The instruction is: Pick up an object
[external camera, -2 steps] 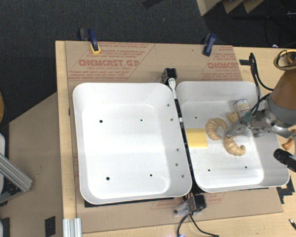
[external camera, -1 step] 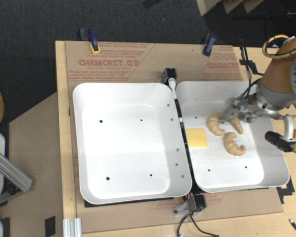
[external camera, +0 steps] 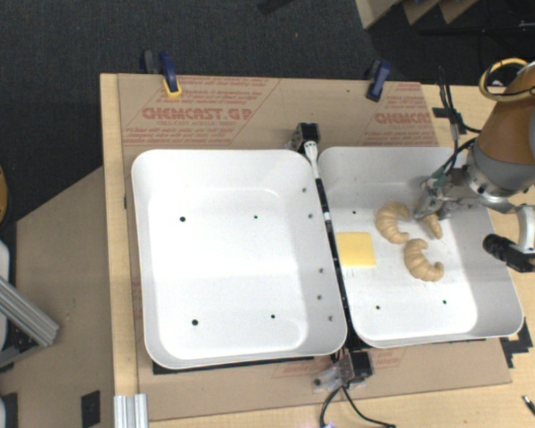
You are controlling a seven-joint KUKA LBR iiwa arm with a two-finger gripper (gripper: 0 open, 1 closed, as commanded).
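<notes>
Camera view: two-finger gripper low at right-centre beside tan croissant-shaped pastry, likely lining up a grasp; finger opening unclear.

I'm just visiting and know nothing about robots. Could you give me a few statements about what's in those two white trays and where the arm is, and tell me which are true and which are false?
1. Two croissants lie in the right bin. True: one croissant sits above the other croissant.
2. The yellow square lies in the left bin. False: it is in the right bin, near the divider.
3. The gripper is over the right bin, beside the upper croissant. True.
4. The arm reaches in from the left. False: it comes in from the right.
5. The yellow square rests on a croissant. False: it lies apart, to their left.
</notes>
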